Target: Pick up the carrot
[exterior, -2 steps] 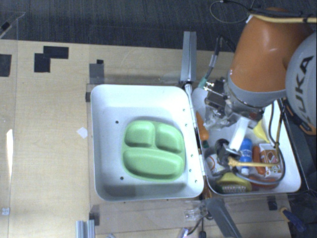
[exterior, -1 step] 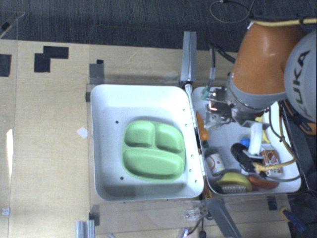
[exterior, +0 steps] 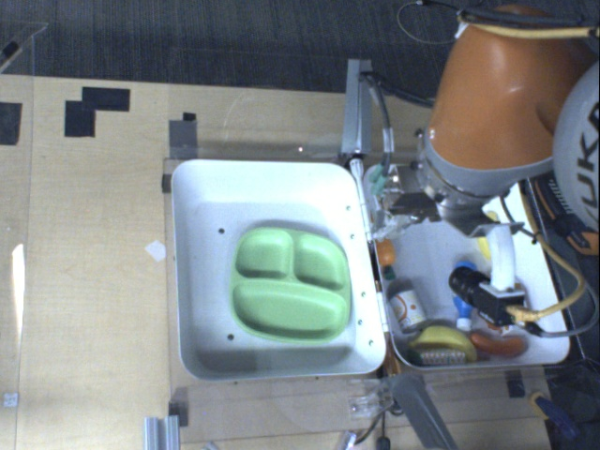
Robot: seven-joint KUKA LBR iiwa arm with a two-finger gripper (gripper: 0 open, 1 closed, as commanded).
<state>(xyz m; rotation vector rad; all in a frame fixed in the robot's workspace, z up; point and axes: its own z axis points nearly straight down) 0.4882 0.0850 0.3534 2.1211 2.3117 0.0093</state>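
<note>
Carrot [exterior: 384, 251] by right bin's [exterior: 427, 251] left wall, under arm [exterior: 497, 82]; can [exterior: 406, 306], banana [exterior: 441, 338] nearby; jaws' state: cannot tell.

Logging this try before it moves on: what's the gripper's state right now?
Gripper: cannot be told. It sits low at the left edge of the right bin, under the arm's wrist.

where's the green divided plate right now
The green three-compartment plastic plate lies in the middle of the left white bin, in the camera view's centre, left of the right white bin that holds the clutter of small items.
</note>
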